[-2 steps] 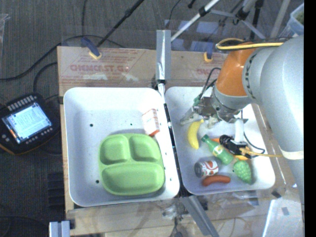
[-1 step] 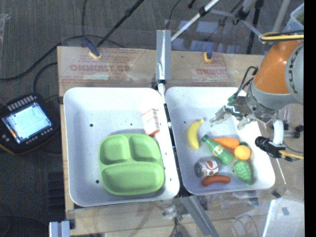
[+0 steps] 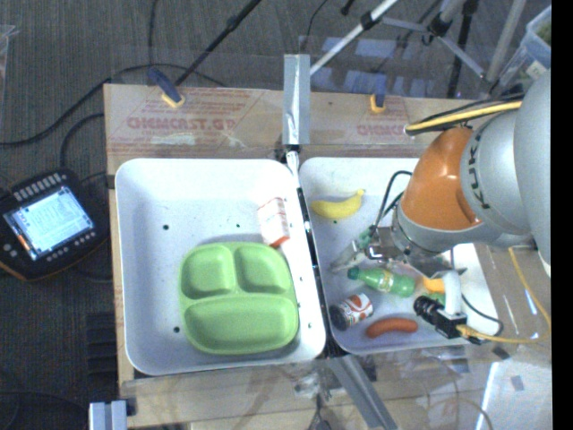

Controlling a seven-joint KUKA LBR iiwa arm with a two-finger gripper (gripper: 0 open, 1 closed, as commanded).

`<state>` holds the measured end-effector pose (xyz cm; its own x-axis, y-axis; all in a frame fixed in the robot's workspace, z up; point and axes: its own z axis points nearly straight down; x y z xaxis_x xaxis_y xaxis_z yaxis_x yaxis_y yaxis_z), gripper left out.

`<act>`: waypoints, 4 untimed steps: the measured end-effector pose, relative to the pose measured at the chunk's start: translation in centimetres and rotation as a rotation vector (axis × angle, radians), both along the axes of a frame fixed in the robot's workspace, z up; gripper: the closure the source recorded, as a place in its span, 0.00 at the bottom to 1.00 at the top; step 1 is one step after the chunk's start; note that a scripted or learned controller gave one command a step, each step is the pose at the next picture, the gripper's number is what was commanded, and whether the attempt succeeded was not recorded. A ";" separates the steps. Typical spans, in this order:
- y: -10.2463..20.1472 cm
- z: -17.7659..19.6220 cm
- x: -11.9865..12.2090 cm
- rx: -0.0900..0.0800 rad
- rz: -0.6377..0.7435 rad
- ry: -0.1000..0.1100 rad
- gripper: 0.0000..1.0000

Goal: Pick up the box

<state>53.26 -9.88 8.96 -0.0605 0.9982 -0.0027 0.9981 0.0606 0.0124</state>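
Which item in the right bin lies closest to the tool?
The green bottle, lying on its side just below the tool; the banana, can and sausage sit farther off.

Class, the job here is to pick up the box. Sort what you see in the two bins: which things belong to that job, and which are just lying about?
Belongs to the job:
box, in the left bin
end effector, over the right bin

Just lying about:
green tray
banana
green bottle
can
sausage
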 end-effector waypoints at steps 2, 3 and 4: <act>-7.7 5.5 6.3 0.001 -0.003 0.016 0.00; -0.9 0.0 2.0 -0.002 0.081 0.002 0.00; -0.5 -0.1 5.0 0.000 -0.048 0.004 0.00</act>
<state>58.24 -10.35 8.89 -0.0125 0.9999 -0.0025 0.9999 0.0125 0.0083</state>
